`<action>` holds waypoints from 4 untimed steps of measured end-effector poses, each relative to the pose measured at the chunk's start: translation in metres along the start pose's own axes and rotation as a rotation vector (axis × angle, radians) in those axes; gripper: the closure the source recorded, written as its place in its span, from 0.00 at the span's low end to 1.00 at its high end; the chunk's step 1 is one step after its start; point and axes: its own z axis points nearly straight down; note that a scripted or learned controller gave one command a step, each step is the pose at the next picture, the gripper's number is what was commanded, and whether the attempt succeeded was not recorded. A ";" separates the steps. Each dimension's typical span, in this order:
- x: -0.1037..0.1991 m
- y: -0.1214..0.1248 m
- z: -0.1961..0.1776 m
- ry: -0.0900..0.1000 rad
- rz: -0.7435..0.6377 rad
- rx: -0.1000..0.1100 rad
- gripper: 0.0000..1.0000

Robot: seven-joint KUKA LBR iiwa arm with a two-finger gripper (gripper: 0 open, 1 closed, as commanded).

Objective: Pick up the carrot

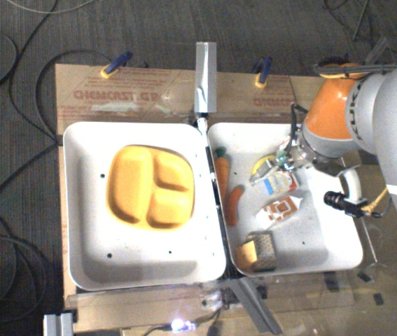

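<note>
The carrot [222,175] is a slim orange piece with a small green top. It lies lengthwise along the left wall of the right bin [338,257]. My gripper [287,157] hangs below the orange wrist band, over the upper middle of that bin. It is above a yellow item [263,165] and a small packet [279,183], roughly a hand's width to the right of the carrot. Nothing of the carrot is near it.
A reddish sausage-like piece [234,205] lies just below and right of the carrot. A small carton [283,211] and a brown sponge-like block [258,251] sit lower in the right bin. The left bin [86,257] holds a yellow compartment plate [152,186].
</note>
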 end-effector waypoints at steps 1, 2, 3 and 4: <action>0.033 0.037 -0.001 -0.004 0.156 0.021 0.00; 0.031 0.041 -0.013 -0.016 0.151 0.004 1.00; 0.008 -0.021 -0.026 0.002 0.667 0.024 1.00; 0.026 -0.090 0.001 -0.002 1.050 0.006 1.00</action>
